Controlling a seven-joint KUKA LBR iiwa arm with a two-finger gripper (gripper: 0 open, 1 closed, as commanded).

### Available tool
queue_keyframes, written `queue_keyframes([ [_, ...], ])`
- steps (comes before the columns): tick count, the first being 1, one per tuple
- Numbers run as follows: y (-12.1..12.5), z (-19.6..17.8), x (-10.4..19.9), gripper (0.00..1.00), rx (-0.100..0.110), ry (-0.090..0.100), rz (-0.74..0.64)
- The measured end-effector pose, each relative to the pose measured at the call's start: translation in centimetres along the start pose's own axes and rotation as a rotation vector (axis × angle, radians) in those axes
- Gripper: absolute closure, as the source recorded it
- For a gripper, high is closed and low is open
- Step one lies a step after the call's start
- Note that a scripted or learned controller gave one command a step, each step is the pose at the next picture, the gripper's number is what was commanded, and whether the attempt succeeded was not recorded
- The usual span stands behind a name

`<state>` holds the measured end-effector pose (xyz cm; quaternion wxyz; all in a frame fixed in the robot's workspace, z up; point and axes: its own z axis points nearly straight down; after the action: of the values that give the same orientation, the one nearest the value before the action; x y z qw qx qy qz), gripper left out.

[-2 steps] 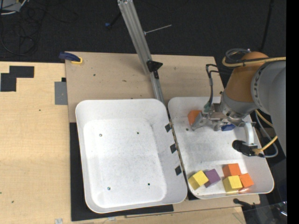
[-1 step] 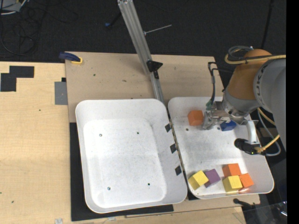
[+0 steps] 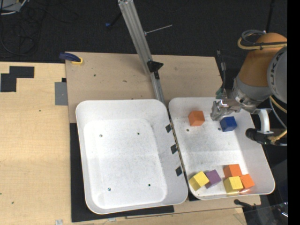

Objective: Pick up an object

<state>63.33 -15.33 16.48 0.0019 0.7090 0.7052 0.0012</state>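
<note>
1. Upper right of frame: gripper [image 3: 220, 110] hangs low over the right bin [image 3: 206, 146], just left of the blue cube [image 3: 228, 123].
2. Finger spacing appears narrow with nothing between; view is poor.
3. Orange cube [image 3: 196, 118] lies left of the gripper.

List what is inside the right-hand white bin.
The right-hand shallow white bin holds a lone orange cube, a blue cube beside the tool, and a near-corner cluster: two yellow, one purple, two orange. The tool covers a small patch of floor.
</note>
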Motion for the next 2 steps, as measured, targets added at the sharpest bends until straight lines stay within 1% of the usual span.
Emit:
queue_keyframes([
  [1, 0.8, -5.8, 0.6, 1.00, -0.001, 0.000, -0.007],
  [2, 1.3, -10.1, 0.2, 1.00, 0.001, 0.000, -0.007],
])
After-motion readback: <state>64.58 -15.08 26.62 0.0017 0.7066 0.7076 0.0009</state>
